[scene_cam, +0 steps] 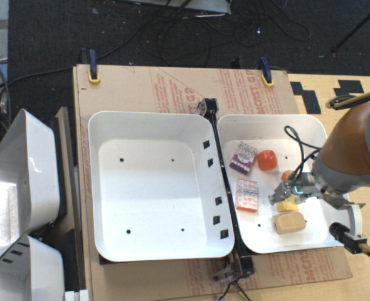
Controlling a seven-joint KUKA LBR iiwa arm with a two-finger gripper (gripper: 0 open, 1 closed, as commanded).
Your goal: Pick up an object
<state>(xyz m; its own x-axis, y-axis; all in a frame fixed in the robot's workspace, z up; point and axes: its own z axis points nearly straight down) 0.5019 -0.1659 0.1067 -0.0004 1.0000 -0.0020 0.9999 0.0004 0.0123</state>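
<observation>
Cardboard-covered bench [172,86] with 2 white bins | right bin [310,127], right of frame: gripper [290,194] low over yellow object [289,205] | grip state cannot be judged | tan block [289,223] just below

It was a robotics lab: the arm [351,149] reached over two bins [103,168] on a clamped cardboard bench [172,86], with cables [172,24] strewn across dark carpet.

Two yellow clamps [94,74] grip the cardboard sheet [172,89] under cables [172,17]
</observation>
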